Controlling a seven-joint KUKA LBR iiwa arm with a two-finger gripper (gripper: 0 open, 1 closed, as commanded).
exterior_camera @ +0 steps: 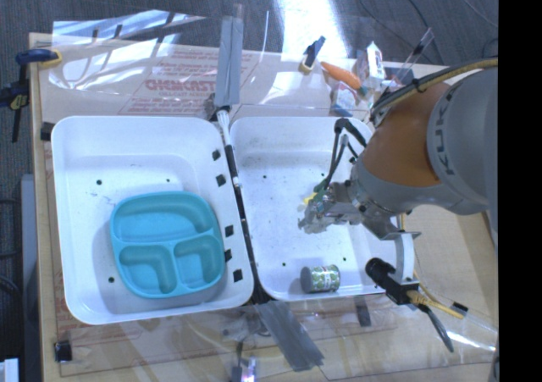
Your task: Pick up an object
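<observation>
While the arm [423, 152] reaches in from the right over the right bin [279, 143], the gripper [315, 218] sits low near the bin floor, mid-bin, pointing left. Claw state: cannot tell, the tip is a blurry metallic clump and nothing reads clearly as held. Nearest pickable thing is a small green can [320, 279] lying on its side against the front wall of the right bin, just below the gripper and apart from it. Left bin [76, 202] holds a blue divided tray [165, 245], well apart from the arm. Some clutter, including an orange tool [343, 75], sits behind the bins on the bench. Risks, as a judgement: the can is round and on its side, so a push from the claw could roll it along the wall instead of seating it; it is also tight to the bin edge, so a descent there may clip the rim. Gripper looks offset from the can, so closing here likely grabs air.
</observation>
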